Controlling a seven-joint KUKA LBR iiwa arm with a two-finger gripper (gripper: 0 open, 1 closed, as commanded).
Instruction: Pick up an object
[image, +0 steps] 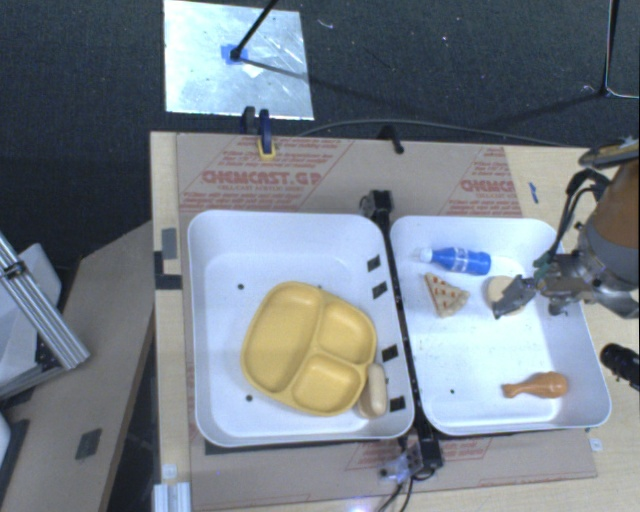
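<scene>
Brown board (300, 175) w/ "CHEMCAST GP" print, blue-label bottle (458, 260)

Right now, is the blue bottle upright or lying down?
Lying down: the bottle rests on its side in the right bin, white cap pointing left.

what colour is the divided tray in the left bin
Yellow; the divided tray shows best in the camera view.

Camera position: fixed above the bench (330, 165), seen from a moderate height.
Facing: downward at a slant, toward both white bins.
Framing: left bin (215, 250) and right bin (575, 380) are taken in whole; dark floor is seen at the far side.
</scene>
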